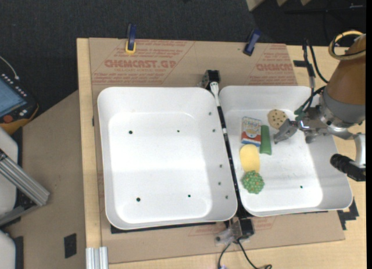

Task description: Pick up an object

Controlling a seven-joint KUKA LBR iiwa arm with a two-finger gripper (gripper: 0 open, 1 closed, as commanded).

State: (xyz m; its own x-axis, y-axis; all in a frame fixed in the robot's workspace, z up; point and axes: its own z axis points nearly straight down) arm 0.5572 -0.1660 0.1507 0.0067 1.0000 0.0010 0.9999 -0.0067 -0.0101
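We see two white bins side by side on the bench, the left bin (116, 146) and the right bin (314, 186), which carries all the loose objects. The arm (349, 88) comes in from the right over the right bin's far right part, and its gripper (286, 129) hangs low, just right of the objects. We cannot tell whether the hand is open or closed, and we see nothing held in it. Just beside its tip, on the far side, lies a tan round cookie-like piece (278, 116). To the left of it sit a small printed carton (251, 129) and, touching the carton's right edge, a green stick (265, 140). Nearer to us along the same line lie a yellow lemon-like object (249, 158) and then a green knobbly ball (253, 182), almost touching each other.
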